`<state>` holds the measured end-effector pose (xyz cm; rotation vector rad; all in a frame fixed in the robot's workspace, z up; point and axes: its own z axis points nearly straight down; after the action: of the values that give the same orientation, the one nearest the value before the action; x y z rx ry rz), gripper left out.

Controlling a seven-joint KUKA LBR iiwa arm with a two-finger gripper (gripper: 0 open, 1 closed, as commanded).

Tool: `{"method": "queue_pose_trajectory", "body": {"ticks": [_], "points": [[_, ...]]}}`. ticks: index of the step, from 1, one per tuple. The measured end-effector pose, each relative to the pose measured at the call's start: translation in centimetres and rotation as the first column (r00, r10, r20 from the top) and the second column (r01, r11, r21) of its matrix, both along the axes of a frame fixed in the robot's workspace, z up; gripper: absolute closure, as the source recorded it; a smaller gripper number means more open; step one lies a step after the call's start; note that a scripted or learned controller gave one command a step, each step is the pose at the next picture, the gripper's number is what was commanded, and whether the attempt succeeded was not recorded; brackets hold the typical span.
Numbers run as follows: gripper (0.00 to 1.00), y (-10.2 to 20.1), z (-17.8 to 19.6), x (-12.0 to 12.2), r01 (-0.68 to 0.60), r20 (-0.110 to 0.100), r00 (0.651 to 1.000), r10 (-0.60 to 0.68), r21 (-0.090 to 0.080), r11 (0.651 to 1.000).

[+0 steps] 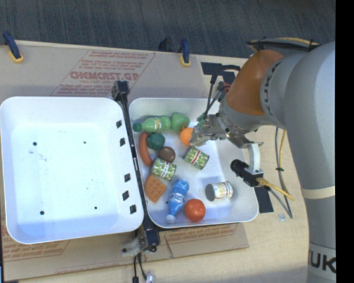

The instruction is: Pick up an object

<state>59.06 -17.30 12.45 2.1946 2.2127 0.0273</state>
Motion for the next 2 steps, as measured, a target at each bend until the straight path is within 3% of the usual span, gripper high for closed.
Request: {"method": "queue_pose_trajectory", "body": {"ticks": [1,2], "points": [[0.00,0.0,-0.1,-0.1,-0.001,-0.003,1.000,0.001,0.000,1.000],[0.00,4.2,-3.3,-4.0,0.001,-0.035,0.999,-0.001,0.006,1.000]]}}
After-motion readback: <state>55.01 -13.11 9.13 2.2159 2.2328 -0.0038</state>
